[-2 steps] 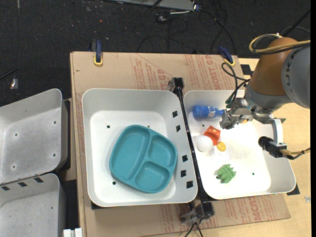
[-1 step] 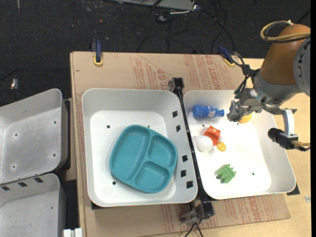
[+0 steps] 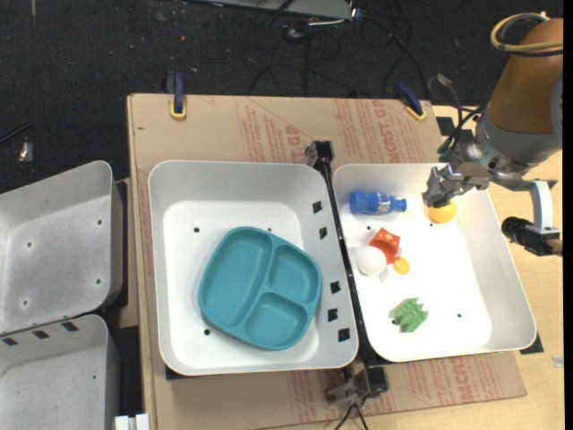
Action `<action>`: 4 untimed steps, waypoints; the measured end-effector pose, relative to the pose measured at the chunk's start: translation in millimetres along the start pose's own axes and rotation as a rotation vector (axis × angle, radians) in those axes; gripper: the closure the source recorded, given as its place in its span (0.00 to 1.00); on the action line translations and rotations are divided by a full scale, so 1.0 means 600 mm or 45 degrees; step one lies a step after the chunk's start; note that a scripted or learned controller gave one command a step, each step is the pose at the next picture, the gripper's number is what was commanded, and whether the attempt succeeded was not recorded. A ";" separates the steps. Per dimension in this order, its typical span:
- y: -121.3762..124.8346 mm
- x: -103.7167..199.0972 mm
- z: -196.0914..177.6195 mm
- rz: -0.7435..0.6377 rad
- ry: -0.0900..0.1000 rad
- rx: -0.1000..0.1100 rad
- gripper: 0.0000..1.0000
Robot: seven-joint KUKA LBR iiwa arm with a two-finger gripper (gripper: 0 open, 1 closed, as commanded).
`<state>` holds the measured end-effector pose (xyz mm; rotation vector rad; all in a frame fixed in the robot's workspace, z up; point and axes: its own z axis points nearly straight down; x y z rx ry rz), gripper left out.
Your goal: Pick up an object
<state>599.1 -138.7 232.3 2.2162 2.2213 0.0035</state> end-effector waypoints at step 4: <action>-0.077 0.368 0.015 -0.009 0.004 0.006 1.00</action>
